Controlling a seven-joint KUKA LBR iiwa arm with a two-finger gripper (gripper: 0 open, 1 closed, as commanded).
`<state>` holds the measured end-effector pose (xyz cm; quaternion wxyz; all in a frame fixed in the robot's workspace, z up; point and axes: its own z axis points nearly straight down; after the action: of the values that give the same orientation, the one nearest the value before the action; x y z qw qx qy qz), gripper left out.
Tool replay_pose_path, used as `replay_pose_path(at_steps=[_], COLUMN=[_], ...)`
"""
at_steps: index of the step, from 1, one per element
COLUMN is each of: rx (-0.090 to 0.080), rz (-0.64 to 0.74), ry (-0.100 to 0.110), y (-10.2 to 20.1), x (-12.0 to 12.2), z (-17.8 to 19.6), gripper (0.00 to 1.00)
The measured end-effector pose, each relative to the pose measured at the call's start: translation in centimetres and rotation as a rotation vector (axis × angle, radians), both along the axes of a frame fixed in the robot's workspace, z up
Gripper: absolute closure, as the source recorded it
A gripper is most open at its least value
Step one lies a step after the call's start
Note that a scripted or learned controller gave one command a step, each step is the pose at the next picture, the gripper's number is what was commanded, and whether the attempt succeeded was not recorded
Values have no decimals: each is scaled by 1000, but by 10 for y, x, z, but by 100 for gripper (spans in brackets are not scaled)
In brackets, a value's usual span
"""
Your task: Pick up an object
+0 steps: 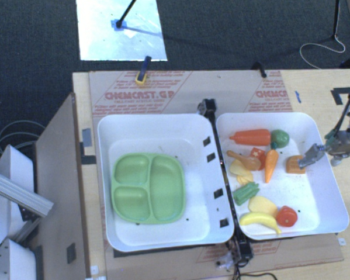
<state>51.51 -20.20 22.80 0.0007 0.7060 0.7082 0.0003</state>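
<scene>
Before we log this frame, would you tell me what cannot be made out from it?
- Gripper, camera view: too small and blurred to tell its finger state, or whether it touches the orange-brown piece.
- Arm: cut off by the right edge.
- Toy food pile: pieces overlap, hiding their outlines.

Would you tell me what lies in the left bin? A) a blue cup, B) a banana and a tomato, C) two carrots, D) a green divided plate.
D: the green divided plate lies in the left bin, while the toy foods, such as the banana, are in the right bin.
</scene>
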Motion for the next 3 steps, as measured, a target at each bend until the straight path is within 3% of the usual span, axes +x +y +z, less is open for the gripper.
replay_pose_path(at_steps=[1,2,3], rx=[5,-1,0], rz=[5,4,2], ry=[5,-2,-3], y=[61,49,49], x=[-20,57,55], z=[-51,-148,-133], gripper=[0,0,100])
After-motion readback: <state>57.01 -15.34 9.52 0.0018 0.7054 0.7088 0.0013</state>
